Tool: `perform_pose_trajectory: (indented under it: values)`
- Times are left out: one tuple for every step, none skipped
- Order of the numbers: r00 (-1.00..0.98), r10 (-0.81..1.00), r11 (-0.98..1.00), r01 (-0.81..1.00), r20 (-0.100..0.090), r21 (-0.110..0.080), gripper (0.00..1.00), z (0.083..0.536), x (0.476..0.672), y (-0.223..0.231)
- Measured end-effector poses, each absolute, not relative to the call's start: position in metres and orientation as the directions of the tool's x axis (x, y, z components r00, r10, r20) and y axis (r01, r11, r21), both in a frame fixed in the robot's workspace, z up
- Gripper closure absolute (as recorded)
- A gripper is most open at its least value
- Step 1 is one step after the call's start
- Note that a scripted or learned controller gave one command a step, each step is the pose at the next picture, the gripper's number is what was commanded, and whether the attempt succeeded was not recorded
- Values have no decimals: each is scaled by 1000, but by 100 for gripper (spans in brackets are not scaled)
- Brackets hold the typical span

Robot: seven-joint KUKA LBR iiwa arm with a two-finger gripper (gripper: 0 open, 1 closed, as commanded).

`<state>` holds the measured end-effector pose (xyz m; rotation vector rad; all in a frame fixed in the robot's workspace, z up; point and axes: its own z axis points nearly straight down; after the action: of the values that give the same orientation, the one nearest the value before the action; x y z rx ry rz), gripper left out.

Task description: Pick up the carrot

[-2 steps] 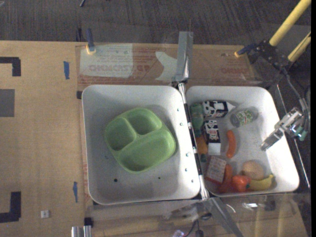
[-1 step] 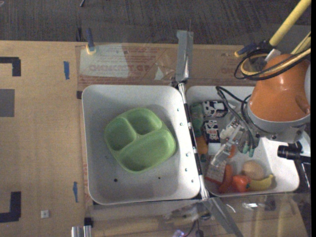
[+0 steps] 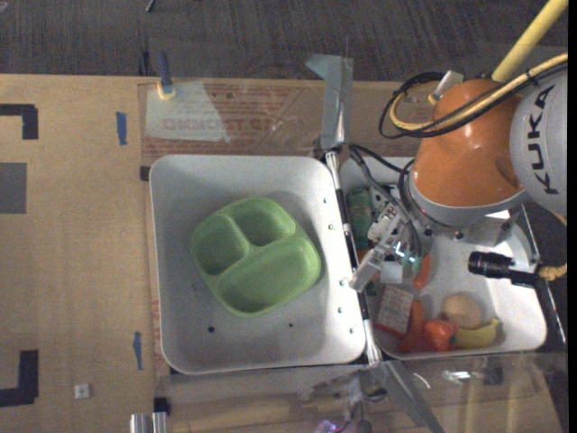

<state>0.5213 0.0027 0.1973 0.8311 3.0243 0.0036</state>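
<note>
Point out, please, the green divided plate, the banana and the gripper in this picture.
green divided plate (image 3: 257, 255): camera view, on the ridge between its compartments.
banana (image 3: 478, 334): camera view, on the middle of its yellow peel.
gripper (image 3: 383, 251): camera view, between its fingertips.

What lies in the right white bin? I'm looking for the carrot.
The right white bin holds a yellow banana, red pepper, orange carrot and small carton; the arm covers its upper part.
</note>
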Motion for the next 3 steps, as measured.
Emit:
perform_pose_trajectory:
  values:
    - [-846, 533, 846, 533, -1, 1, 0, 185, 486, -60]
    - [-918, 397, 918, 397, -6, 1, 0, 240, 481, -128]
    - [-917, 398, 917, 398, -12, 4, 100, 251, 482, -128]
